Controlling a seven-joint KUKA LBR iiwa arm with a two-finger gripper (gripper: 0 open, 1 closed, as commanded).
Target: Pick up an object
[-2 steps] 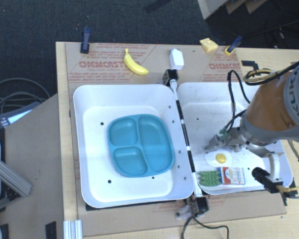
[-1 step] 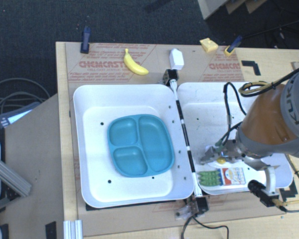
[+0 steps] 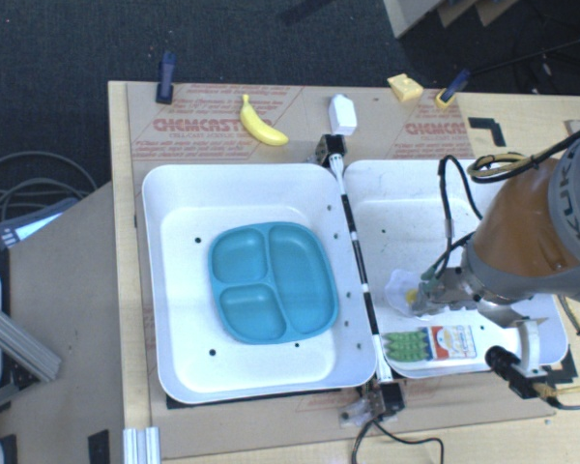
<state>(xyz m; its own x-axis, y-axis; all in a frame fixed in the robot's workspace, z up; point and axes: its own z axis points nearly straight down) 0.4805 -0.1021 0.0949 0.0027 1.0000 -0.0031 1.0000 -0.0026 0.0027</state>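
Blue divided plate point(image 3: 272, 281) in left bin point(image 3: 174, 220); snack box point(image 3: 431, 344) in right bin point(image 3: 396, 187).

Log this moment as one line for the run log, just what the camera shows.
arm: over right bin | gripper: low, fingers unclear | near: flat carton | left bin: blue divided plate | bench: banana

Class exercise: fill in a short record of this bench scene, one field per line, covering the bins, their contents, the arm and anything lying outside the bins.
left bin: blue divided plate
right bin: flat printed packet near front edge
arm: reaches in from right, over right bin
gripper: low in right bin, behind packet
outside bins: banana, yellow block
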